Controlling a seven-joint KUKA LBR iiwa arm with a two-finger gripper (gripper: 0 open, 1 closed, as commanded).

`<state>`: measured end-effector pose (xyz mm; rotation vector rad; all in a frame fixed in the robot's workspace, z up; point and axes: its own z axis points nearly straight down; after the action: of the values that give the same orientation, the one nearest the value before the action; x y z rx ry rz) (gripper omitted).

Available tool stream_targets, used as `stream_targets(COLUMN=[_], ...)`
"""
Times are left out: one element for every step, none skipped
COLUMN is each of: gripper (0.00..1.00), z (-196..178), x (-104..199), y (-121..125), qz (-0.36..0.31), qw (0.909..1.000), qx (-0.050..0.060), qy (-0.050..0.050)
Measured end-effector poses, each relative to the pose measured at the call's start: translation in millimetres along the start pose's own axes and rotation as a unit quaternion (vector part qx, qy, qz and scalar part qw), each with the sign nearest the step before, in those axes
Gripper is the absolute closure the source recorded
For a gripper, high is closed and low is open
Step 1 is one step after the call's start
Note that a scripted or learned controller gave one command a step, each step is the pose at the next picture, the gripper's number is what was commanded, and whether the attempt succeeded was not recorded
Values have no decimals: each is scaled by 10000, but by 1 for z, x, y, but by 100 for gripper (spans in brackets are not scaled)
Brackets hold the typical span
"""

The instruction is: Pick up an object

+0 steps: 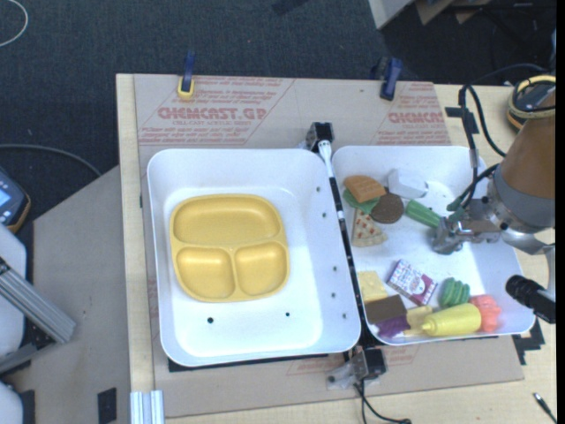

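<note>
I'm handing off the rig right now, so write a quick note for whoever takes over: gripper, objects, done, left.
Gripper: low over the right bin, beside the green toy; whether the fingers are open or shut can't be told, and nothing is seen held.
Objects: toy food is piled in the right bin, including a pink box and yellow bottle. The left bin holds a yellow tray.
Done: no pick yet.
Left: grasp one object and lift.

Bench board reads "CHEMCAST GP"
</note>
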<state>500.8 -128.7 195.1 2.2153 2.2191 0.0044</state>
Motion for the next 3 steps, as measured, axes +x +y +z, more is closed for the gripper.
stream_targets(gripper=[100,100,100], z=[-32,-23,-19], x=[0,48,107], y=[1,-2,5], qz=[2,-16,-23], qw=[10000,10000,10000], qx=[0,46,46], qy=[-1,27,24])
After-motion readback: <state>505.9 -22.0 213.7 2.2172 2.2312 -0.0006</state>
